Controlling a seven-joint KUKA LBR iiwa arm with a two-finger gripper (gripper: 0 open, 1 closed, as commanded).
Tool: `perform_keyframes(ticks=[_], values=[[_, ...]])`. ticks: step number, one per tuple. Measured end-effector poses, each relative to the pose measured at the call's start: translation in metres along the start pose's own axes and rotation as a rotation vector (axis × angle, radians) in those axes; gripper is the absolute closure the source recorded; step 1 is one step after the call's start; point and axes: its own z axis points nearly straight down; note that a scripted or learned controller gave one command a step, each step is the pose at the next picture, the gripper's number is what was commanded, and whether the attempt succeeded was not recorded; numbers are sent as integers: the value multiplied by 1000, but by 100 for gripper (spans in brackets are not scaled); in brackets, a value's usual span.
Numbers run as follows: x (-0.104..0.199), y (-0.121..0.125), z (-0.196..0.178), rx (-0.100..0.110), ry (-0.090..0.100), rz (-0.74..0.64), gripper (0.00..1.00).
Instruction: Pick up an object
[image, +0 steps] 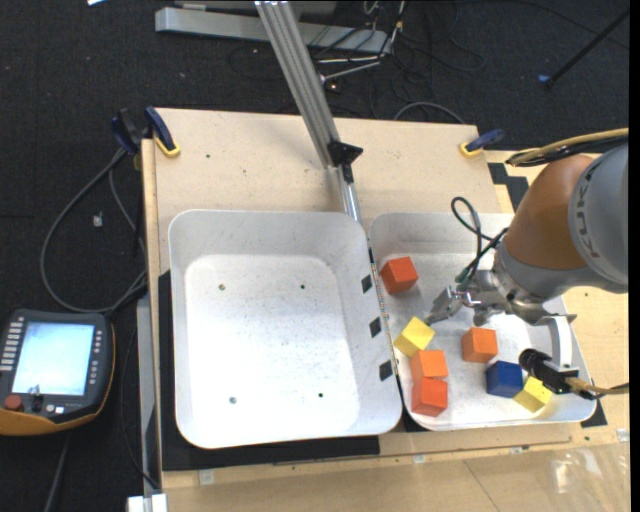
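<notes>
lab | teach pendant (52, 372) | clamped bench (250, 165) | floor cables (80, 240)

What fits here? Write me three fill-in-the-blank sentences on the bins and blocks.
1. The gripper hangs over the view's ___ bin.
2. That bin holds ___ yellow blocks.
3. Beside the corner yellow block, towards the left, lies a ___ block.
Missing words: right; two; blue.

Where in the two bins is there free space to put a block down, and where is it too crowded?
The left bin is bare wall to wall. In the right bin, only the far strip behind the orange block is free; the near half is crowded with blocks around the gripper.
</notes>
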Motion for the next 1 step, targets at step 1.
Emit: perform_keyframes(ticks=[1], values=[[0, 1, -9, -3, 0, 3, 100]])
